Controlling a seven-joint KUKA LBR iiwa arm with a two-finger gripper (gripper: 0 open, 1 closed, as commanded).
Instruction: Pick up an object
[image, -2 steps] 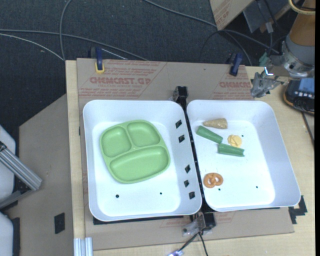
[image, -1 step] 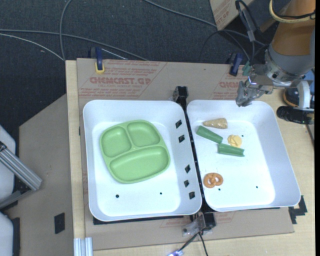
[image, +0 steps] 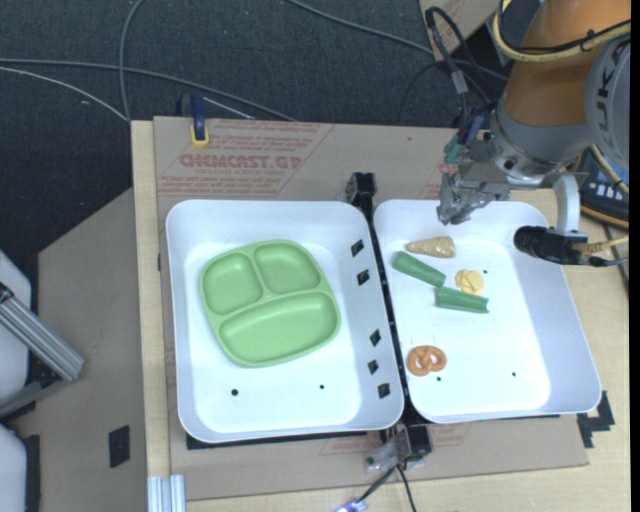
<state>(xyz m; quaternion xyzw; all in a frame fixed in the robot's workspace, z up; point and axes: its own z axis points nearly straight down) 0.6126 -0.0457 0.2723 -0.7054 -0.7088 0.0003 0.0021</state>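
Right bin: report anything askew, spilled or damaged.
Nothing stands out. In the right bin lie two green pieces, a tan wedge, a small yellow round and a pretzel, scattered loosely and intact. The tool hovers at the bin's far edge.

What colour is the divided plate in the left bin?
Light green, plain, no pattern. The plate shows best in the camera view, lying in the white left bin.

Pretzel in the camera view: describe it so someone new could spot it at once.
Start at the right-hand white bin, the one without the green divided plate. Go to its near left corner, by the divider between the bins. The pretzel lies there alone, an orange-brown knot with holes, apart from the two green pieces farther back.
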